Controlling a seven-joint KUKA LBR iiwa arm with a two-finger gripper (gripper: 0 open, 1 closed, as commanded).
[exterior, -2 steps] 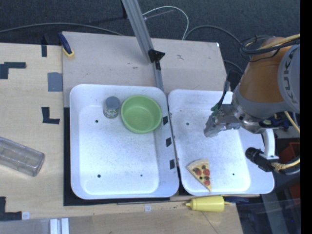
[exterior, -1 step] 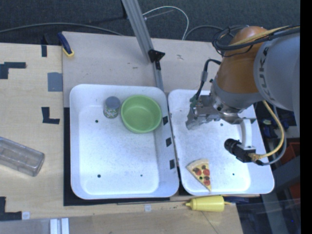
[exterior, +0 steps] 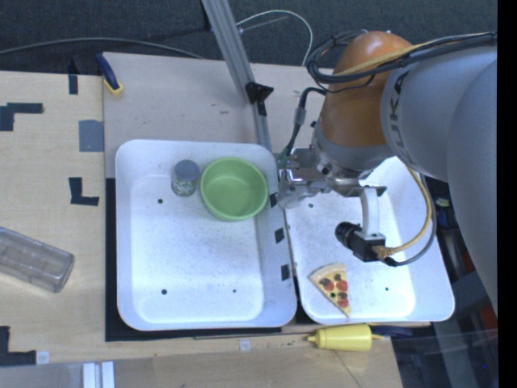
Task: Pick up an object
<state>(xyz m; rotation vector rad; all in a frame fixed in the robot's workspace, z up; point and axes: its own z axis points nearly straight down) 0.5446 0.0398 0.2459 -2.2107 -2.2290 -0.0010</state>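
The pizza slice lies flat in the right bin, near its front-left corner, with the pointed end toward the front. It is a toy slice with yellow top and red spots. It is close to the left wall of this bin and near the front rim, and the bin floor to its right is bare and white.

The gripper is at the back-left part of the right bin, near the wall between the two bins, well apart from the pizza slice. I cannot tell how the jaws stand, because the wrist hides them from above. Nothing is seen held there. The arm comes in from the right, large and grey, with the orange band above the wrist, and it covers the back of the right bin. A black part with a yellow cable hangs from the wrist, between the gripper and the pizza slice.

In the left bin a green bowl stands upright at the back-right, just beside the dividing wall. A small grey can stands just beside the bowl on its left. The front part of this bin floor is open.

A yellow bottle lies on the bench just in front of the right bin.
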